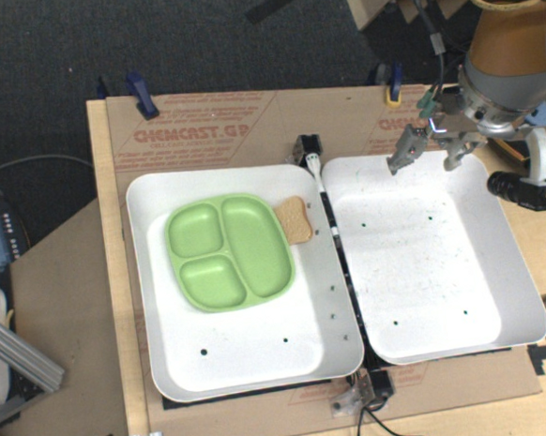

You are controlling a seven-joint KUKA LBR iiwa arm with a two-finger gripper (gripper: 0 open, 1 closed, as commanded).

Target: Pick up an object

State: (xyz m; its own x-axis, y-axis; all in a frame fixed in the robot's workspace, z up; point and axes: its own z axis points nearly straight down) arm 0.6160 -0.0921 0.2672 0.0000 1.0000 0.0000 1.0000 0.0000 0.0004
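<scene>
the gripper [428,155] hangs spread and empty over the right bin [447,274]; you should pinch the light, stiff cracker [295,220] across its narrow edges

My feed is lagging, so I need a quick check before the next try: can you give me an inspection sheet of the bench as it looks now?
Surface: brown board with red lettering, bearing two shallow white bins, left bin and right bin, side by side.
Job's things: green three-compartment plastic tray lying flat in the left bin; tan flat biscuit-like piece touching the tray's right edge.
Clutter: small dark specks across the right bin's floor.
Grippers: two-finger gripper above the right bin's far edge, fingers spread, nothing between them.
Cables: dark cable at the near edge of the board; a thin cable on the floor at far left.
Surroundings: dark carpet; blue clamps on the board's far edge.
</scene>
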